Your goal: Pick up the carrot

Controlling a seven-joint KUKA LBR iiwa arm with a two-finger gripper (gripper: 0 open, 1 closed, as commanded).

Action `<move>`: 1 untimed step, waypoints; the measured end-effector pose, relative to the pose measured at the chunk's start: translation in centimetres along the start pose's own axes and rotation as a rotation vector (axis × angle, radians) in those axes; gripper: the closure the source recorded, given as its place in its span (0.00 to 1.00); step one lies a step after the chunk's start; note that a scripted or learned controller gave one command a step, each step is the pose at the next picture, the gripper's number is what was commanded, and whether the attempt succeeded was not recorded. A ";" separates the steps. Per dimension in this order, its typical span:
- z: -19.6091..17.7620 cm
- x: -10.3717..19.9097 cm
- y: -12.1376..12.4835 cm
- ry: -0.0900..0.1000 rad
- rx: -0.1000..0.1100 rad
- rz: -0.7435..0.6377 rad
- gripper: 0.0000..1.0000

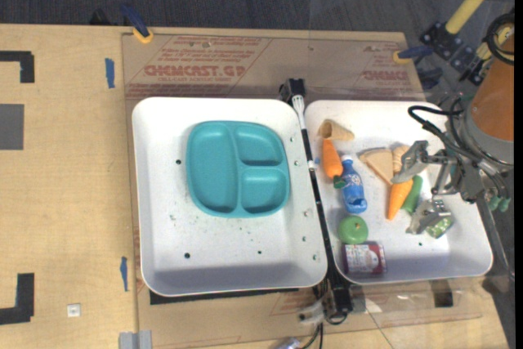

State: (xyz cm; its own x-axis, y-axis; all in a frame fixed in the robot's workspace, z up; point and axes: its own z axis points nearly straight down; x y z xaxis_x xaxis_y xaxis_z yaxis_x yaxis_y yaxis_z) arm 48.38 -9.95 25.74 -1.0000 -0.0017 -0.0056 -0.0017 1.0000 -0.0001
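The carrot (398, 198), orange with a green top, lies tilted in the right bin (470, 261), right of its middle. My gripper (418, 188) hangs over the carrot's green end, coming in from the right. It is open: one finger (411, 158) stands above the carrot and the other (427, 217) below it, so the leafy end lies in the gap. I cannot tell whether the fingers touch the carrot.
The right bin also holds a second orange piece (330, 159), a blue bottle (352, 186), a green apple (354, 229), a can (364, 258) and tan bread pieces (378, 163). A teal divided plate (239, 167) sits in the left bin (163, 249).
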 end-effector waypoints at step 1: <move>14.5 -4.8 -0.1 -0.028 0.005 0.000 0.00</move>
State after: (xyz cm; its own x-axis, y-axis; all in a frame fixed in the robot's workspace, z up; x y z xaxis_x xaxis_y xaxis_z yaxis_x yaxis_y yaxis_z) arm 53.25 -10.09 11.24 -0.9994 -0.0013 -0.0334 -0.0012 1.0000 -0.0046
